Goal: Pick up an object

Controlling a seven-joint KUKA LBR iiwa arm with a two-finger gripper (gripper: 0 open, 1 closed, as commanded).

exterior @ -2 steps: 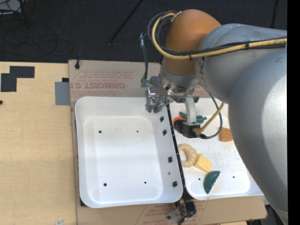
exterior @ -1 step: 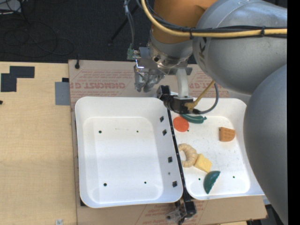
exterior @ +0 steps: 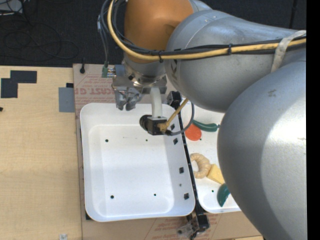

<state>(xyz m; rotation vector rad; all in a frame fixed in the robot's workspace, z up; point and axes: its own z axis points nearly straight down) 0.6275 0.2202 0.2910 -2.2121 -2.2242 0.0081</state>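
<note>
My gripper (exterior: pixel 140 111) hangs over the far edge of the left white bin (exterior: pixel 95 184), below the orange wrist band (exterior: pixel 155 16). I see nothing held in it. The objects lie in the right bin (exterior: pixel 207 208): a red-orange piece (exterior: pixel 193 132) with a green stem (exterior: pixel 208 126), a beige ridged pastry-like toy (exterior: pixel 200 164), a yellow wedge (exterior: pixel 216 174) and a teal piece (exterior: pixel 222 195). The grey arm hides much of the right bin.
The divider between the two bins (exterior: pixel 182 164) runs just right of the gripper. A yellow cable (exterior: pixel 172 116) loops down by the wrist. Wooden bench surface (exterior: pixel 37 154) lies left of the bins, with grey and dark patches at the back left.
</note>
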